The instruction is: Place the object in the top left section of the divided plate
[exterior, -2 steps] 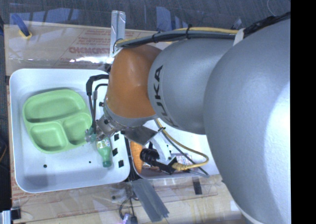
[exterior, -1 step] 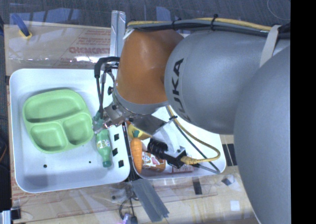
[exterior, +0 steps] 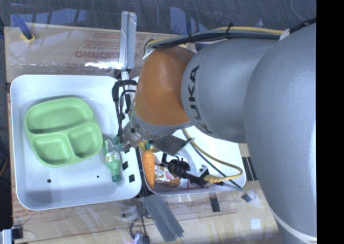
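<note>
A light green divided plate [exterior: 33, 140] lies in the left white bin [exterior: 32, 194], with one long section at the far side and two smaller ones nearer the camera. All of its sections look bare. A small green bottle [exterior: 114, 163] lies in the left bin just right of the plate, close to the bin's right wall. My gripper [exterior: 124, 140] hangs right above the bottle's upper end, under the orange wrist band. The wrist hides the fingertips, and I cannot tell whether they touch the bottle.
The arm covers most of the right bin [exterior: 236, 184]. An orange carrot [exterior: 148, 167] and a brown packet [exterior: 164, 177] lie at its near left corner. A grey upright bar [exterior: 128, 38] stands behind the bins.
</note>
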Controlling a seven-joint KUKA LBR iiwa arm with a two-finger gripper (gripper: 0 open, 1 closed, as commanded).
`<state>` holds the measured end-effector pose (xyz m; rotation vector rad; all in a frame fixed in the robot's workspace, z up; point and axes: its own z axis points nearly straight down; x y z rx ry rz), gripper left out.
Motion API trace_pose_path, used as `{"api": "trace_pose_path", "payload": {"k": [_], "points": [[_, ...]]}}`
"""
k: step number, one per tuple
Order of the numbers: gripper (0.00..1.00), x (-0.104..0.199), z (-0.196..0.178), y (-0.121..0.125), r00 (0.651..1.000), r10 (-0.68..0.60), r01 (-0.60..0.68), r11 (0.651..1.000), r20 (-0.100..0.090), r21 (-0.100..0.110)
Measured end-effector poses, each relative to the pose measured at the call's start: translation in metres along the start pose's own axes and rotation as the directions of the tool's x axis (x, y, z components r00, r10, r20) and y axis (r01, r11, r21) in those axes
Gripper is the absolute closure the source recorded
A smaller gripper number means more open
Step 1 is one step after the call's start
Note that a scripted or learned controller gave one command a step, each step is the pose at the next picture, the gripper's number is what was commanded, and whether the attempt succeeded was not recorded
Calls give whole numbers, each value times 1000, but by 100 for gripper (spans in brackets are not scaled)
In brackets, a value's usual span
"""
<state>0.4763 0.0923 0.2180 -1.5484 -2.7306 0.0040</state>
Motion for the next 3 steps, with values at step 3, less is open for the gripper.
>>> {"api": "trace_pose_path", "payload": {"k": [3], "points": [[100, 56, 15, 33, 950, -311, 311, 950, -1, 1]]}}
